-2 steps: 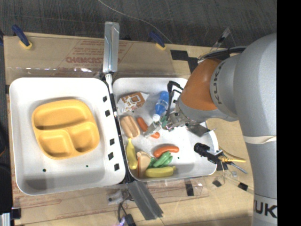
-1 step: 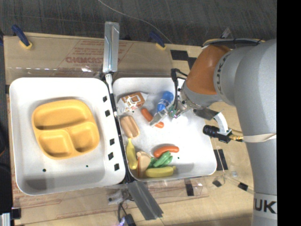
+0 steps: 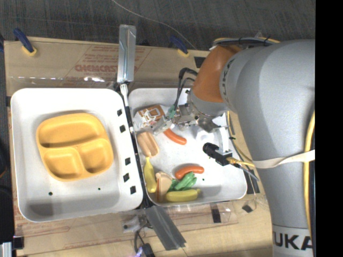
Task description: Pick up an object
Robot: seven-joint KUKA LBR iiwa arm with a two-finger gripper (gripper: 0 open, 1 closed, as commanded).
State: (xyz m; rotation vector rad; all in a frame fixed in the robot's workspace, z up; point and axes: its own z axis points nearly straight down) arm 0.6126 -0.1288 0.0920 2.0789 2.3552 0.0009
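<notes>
While the grey arm (image 3: 268,106) reaches into the right bin (image 3: 236,189), its end effector (image 3: 182,114) sits low near the bin's upper wall, just beside a small patterned packet (image 3: 150,114) and an orange sausage-shaped piece (image 3: 174,137); whether it is apart or together I cannot tell. A yellow divided tray (image 3: 75,146) lies in the left bin (image 3: 32,208), and more toy foods cluster at the right bin's lower left, including a yellow banana (image 3: 182,196).

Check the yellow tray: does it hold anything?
Empty. The yellow tray lies flat in the left bin, all three compartments showing bare.
</notes>
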